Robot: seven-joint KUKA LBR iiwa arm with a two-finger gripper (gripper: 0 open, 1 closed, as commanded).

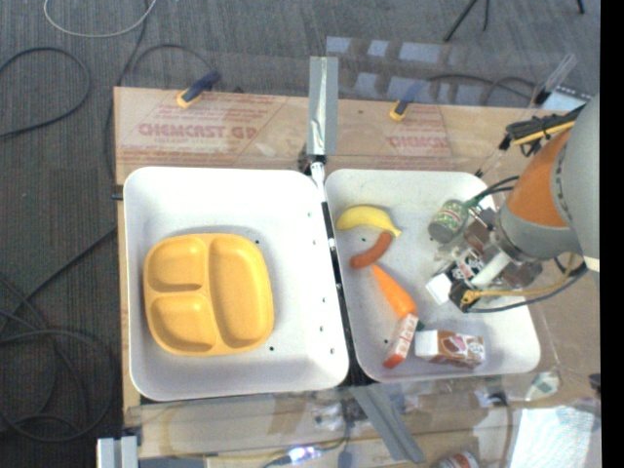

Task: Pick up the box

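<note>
A brown and white box (450, 347) lies flat near the front edge of the right bin (507, 354). My gripper (458, 281) hangs over the right side of that bin, a short way behind the box and apart from it. The arm's orange band (538, 188) and grey wrist come in from the right above it. A small white piece shows at the gripper's tip; I cannot make out what it is.
In the right bin lie a banana (367, 220), a sausage (370, 251), a carrot (394, 290), a small red and white packet (400, 342) and a can (448, 220) beside the gripper. The left bin (166, 198) holds a yellow divided plate (208, 292).
</note>
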